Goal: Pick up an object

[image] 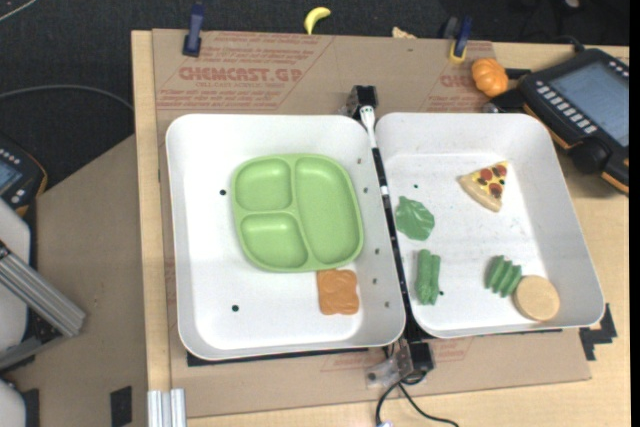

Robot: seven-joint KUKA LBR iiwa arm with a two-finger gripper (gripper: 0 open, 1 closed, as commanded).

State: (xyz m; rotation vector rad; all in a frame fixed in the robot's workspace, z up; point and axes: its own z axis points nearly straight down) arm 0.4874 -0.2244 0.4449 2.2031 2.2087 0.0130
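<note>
Since the task names no particular object, anything loose in the two bins could be my target, so I take stock of what lies there. Whether my fingers are open or closed I cannot tell, and nothing here lets me place things against them, so I place things against each other.

The right bin [560,175] is on the side my arm reaches in from, and it holds the small pieces, spread well apart. A pizza slice [487,186] lies toward the far side. A leafy green piece [413,218] sits near the shared wall, with a green pod [428,276] just nearer the front. A ridged green piece [501,275] touches a round tan biscuit [538,298] at the front corner.

The left bin [190,215] holds a green divided plate [297,212] lying flat in the middle. An orange waffle piece [338,292] sits just beside its front edge.

I judge the scatter deliberate: gaps around each piece leave room to close on one alone. The pizza slice and the pod stand free and look the easiest picks. The biscuit and its ridged neighbour might get nudged together. The plate is broad and flat, a poor fit for a pinch.

The bins rest on a cardboard sheet [250,70] held to the bench by blue clamps [193,30], presumably so that nothing slides.
</note>
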